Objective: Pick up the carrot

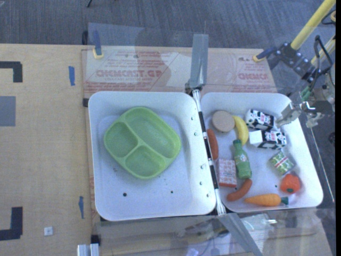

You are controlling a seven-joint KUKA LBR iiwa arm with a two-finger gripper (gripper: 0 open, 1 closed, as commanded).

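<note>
**Carrot at the near edge, gripper at the far right rim**

The carrot [265, 200] is found in the right bin [311, 193], along its near wall, lying flat with its long axis running left to right and its green tip toward the right. The gripper [290, 113] is seen over the bin's right rim, beside the milk cartons [266, 128]; whether it is released or clenched cannot be told. The carrot is thus placed well toward the camera from the gripper (and slightly left). It is bright orange, tapered and smooth, just beside a red sausage [239, 190] and an orange fruit [290, 183].
</note>
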